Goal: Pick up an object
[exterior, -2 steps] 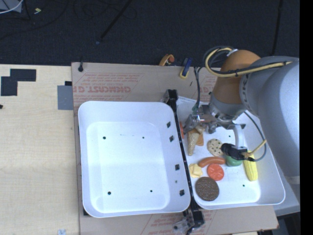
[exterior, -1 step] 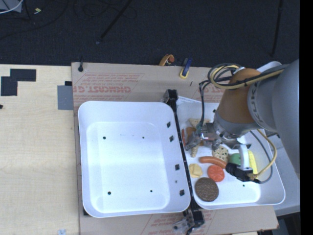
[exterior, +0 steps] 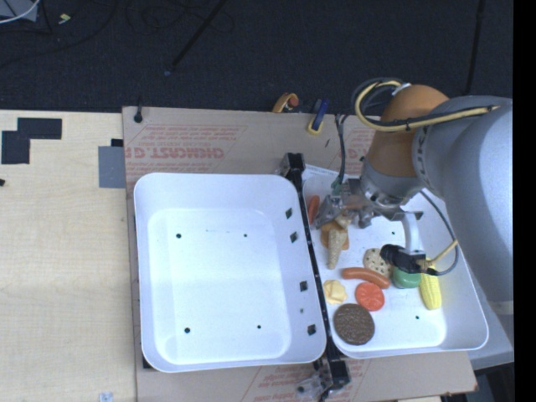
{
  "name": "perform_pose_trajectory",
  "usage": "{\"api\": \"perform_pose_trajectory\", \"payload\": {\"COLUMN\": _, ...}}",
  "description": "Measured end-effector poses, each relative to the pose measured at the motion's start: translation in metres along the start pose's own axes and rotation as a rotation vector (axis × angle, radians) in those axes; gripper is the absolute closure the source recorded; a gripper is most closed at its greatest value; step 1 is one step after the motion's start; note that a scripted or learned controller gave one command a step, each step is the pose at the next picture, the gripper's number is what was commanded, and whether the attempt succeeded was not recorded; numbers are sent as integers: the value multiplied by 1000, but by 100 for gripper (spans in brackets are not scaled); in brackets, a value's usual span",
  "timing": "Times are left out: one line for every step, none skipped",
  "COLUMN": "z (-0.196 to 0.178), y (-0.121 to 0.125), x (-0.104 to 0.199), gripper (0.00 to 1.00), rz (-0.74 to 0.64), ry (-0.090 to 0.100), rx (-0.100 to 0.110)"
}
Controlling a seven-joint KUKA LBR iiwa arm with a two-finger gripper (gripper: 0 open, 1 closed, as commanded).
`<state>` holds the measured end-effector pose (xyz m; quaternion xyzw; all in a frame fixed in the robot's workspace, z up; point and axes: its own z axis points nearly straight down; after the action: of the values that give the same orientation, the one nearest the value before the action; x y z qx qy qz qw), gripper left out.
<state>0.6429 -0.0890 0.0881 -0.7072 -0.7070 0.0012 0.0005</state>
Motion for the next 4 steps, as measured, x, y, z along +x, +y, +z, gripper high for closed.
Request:
{"api": "perform_pose_trajectory", "payload": {"z": 1, "y": -70, "x": 4, "gripper": 0, "rz": -1, "ry": 2, "rx": 4}}
{"api": "perform_pose_trajectory", "payload": {"z": 0, "y": -17, "x": -5, "gripper": 0, "rz": -2, "ry": 1, "rx": -1}}
{"api": "perform_pose_trajectory", "payload": {"z": 0, "y": 0, "x": 6, "gripper": 0, "rz": 0, "ry": 2, "rx": 0}}
{"api": "perform_pose_trajectory", "payload": {"z": 1, "y": -51, "x": -3, "gripper": 0, "rz": -1, "ry": 2, "rx": 4}}
